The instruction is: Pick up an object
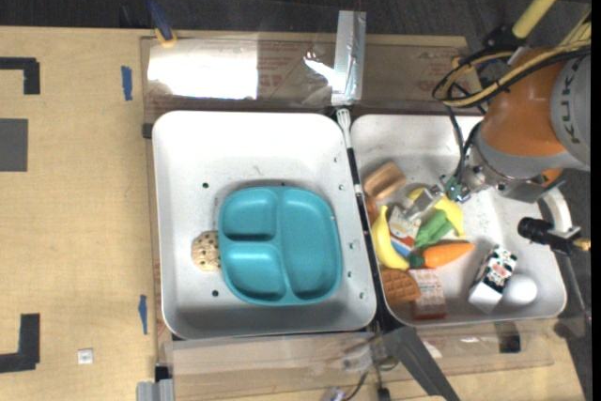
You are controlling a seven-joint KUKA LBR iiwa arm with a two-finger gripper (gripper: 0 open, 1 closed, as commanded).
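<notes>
The right bin (413, 131) holds a heap of toy food: a yellow banana (383, 242), an orange carrot (443, 253), a green piece (431, 228), a brown bread slice (382, 179), a waffle-like piece (398, 285) and a white bottle with a black-and-white label (495, 278). My gripper (457, 189) reaches in from the right under the orange wrist band (526, 113). It hangs low over the heap's right side, just above and right of the green piece. Whether it touches anything there I cannot make out.
In the left bin (188, 146) lie a teal divided plate (279, 242) and a round cookie (206, 250) against the plate's left edge. A metal divider strip (349, 56) stands behind the bins. Yellow and black cables (470, 70) loop near the arm.
</notes>
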